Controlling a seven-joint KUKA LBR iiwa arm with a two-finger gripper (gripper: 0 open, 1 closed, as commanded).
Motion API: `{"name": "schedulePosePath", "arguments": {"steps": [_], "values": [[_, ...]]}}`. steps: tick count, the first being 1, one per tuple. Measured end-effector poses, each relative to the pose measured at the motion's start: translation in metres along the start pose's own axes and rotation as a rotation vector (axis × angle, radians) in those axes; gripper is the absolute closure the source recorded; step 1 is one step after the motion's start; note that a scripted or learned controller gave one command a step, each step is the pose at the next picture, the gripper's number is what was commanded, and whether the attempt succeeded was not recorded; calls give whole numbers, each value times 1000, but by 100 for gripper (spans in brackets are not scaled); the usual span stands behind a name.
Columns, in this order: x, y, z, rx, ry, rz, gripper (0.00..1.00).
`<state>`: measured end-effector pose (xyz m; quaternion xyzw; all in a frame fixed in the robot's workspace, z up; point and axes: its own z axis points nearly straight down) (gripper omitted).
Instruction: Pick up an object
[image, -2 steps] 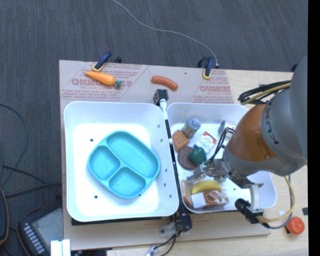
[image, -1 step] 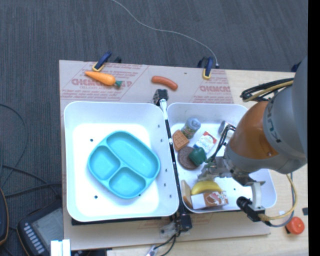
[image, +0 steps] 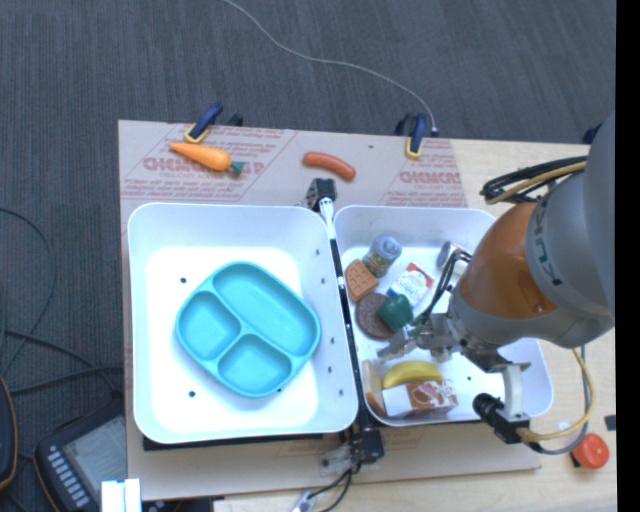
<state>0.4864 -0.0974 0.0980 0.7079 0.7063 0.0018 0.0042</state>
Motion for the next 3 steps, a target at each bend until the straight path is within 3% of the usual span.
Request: {"name": "schedulePosePath", "arguments": {"steps": [1,2,3], "values": [[-2,-1,11,5,2,-2,0],[-3,0,0,0,1,-2,100],[-2,0,0,2,2,-2,0]]}}
